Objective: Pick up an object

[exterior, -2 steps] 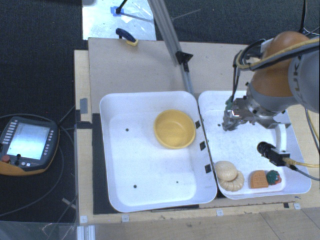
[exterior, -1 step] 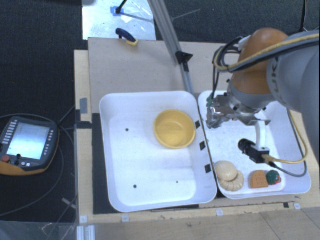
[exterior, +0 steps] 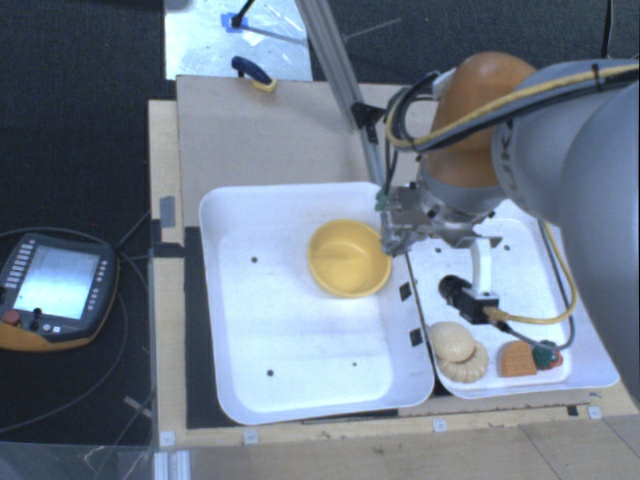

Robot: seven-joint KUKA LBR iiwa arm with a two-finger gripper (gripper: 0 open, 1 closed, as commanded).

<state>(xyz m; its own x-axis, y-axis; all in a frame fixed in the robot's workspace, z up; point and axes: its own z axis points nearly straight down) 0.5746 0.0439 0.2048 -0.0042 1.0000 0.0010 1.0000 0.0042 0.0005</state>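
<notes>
A yellow bowl (exterior: 347, 258) sits upright in the left bin (exterior: 260, 318), near its right wall. My gripper (exterior: 392, 238) hangs over the bowl's right rim, by the divide between the two bins. The wrist above it hides the fingers. In the right bin (exterior: 590, 368), near the front, lie a tan bun-shaped object (exterior: 456, 350) and a small orange piece with a green end (exterior: 524, 358).
A black and yellow cable fitting (exterior: 470, 300) hangs from the arm over the right bin. A teach pendant (exterior: 52, 288) rests on the floor at left. A metal pole (exterior: 335, 58) slants across the back of the bench.
</notes>
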